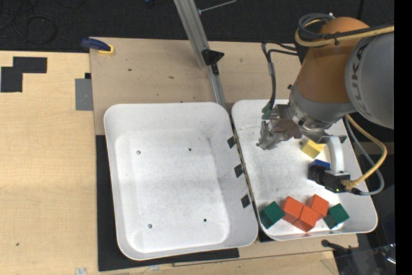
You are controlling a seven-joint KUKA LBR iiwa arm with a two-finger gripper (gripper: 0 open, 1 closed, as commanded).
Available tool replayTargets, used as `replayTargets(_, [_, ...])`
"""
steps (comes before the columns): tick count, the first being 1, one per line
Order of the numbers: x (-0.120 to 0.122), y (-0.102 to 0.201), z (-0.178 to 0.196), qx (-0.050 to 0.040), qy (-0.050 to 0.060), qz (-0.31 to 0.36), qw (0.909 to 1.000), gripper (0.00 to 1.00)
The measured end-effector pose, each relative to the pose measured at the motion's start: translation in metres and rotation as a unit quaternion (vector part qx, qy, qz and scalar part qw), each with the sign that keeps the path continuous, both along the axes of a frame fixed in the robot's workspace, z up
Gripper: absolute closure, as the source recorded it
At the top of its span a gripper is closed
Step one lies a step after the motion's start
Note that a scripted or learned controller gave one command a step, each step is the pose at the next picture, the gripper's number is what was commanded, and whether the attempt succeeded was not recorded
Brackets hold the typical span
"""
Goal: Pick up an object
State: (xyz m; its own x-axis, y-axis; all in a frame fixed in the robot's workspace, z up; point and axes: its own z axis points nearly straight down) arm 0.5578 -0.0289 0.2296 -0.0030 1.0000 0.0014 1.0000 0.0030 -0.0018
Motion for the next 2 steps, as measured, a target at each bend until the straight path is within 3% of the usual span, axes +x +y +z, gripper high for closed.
replayTargets(2, [0.018,0.107,-0.003,0.0000,0.001,0.001,1.0000,1.00])
